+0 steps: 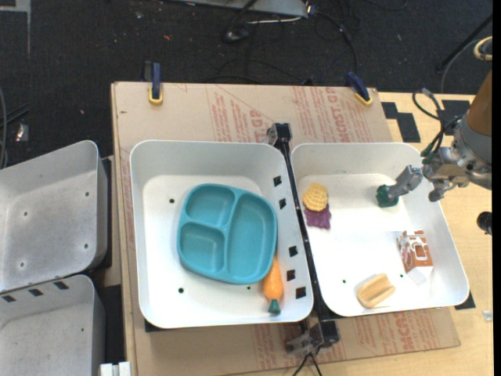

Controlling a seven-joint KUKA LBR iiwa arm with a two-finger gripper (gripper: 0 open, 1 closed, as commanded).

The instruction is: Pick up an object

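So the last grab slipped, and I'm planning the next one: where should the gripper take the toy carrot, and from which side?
Probably across the orange body of the toy carrot, from above, fingers closing left-right. It lies lengthwise beside the teal divided plate, green tip against the left bin wall, so its ends look crowded.

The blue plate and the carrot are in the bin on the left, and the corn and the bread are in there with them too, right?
Not quite. The camera view shows the blue plate and the carrot in the left bin, but the corn and the bread lie in the right bin.
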